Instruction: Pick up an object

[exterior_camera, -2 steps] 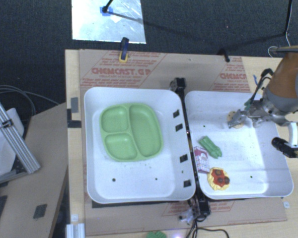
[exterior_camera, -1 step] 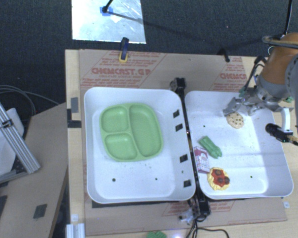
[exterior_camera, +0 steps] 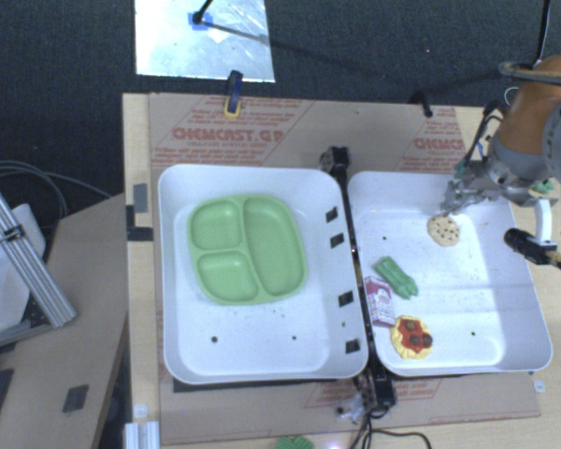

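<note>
The gripper [exterior_camera: 455,204] hangs over the upper part of the right bin [exterior_camera: 514,344], its fingers pointing down toward a cookie [exterior_camera: 443,229] that lies just below them; whether the fingers are spread or pressed together cannot be told, and nothing shows between them. The cookie is round, tan with dark specks, and rests on the bin floor near the bin's upper middle. Lower in the same bin, near its left wall, lie a green pod-shaped piece [exterior_camera: 395,277], a small pink and white packet [exterior_camera: 379,300] and a red and yellow pizza slice toy [exterior_camera: 412,337], each apart from the cookie. The left bin [exterior_camera: 252,354] holds a green tray [exterior_camera: 246,249] with 3 compartments.
</note>
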